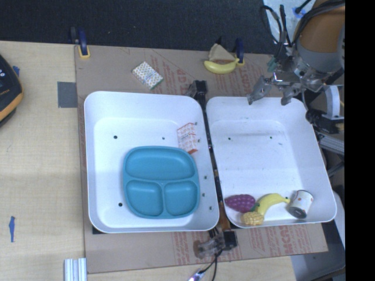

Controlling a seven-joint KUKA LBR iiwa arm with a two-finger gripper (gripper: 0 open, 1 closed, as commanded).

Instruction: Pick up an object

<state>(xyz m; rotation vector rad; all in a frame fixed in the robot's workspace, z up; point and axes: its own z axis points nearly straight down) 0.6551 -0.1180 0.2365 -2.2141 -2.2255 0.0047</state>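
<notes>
My gripper hangs spread and empty at the right bin's far edge; the banana lies well nearer, lengthwise left-right.

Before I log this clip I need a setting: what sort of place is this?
Most likely a robot grasping test bench in a lab. Two white bins sit clamped on cardboard, toy items such as a banana lie in the right one, and the arm's open claw hangs over its far edge.
</notes>
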